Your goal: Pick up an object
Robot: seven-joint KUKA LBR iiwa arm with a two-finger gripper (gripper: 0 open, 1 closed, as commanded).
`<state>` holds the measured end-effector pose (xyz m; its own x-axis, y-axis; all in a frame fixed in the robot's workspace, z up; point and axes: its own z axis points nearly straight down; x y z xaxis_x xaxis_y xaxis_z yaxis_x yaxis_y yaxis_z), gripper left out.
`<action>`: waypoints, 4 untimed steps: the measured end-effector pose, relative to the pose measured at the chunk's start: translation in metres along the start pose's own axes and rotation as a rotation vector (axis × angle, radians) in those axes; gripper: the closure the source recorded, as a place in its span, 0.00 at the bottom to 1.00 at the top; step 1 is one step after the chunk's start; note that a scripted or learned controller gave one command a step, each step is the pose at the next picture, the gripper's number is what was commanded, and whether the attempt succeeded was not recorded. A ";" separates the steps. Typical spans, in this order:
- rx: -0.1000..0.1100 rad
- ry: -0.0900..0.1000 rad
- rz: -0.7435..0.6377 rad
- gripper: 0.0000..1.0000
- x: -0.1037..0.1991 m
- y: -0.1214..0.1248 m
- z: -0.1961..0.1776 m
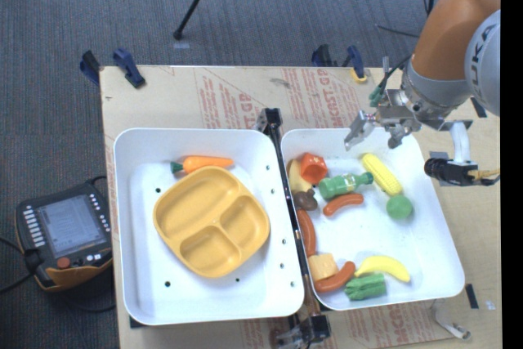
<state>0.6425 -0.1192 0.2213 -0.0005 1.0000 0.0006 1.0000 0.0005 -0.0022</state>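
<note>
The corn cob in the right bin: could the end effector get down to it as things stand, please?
Probably yes. The end effector hangs just above the corn cob, which lies uncovered, apart from the green bottle beside it.

- A single robot arm enters from the upper right of the camera view.
- Just behind the claw, its rounded orange band bulges toward the camera, with grey casing on the far side bearing part of the maker's lettering.
- Between the band and the claw sits a grey wrist flange with small fittings and cables.
- The gripper points down and to the left, hanging free in the air.
- Its two fingers stand visibly spread apart, nothing between them.
- One fingertip lies lower left, the other nearer the wrist.
</note>
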 end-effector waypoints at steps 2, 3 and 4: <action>0.003 0.001 0.569 0.00 -0.068 -0.029 0.134; 0.005 0.002 0.565 1.00 -0.068 -0.029 0.124; -0.003 0.001 0.426 1.00 0.004 -0.052 -0.021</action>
<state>0.5909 -0.1149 0.2423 0.4132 0.9106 0.0015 0.9106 -0.4132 0.0000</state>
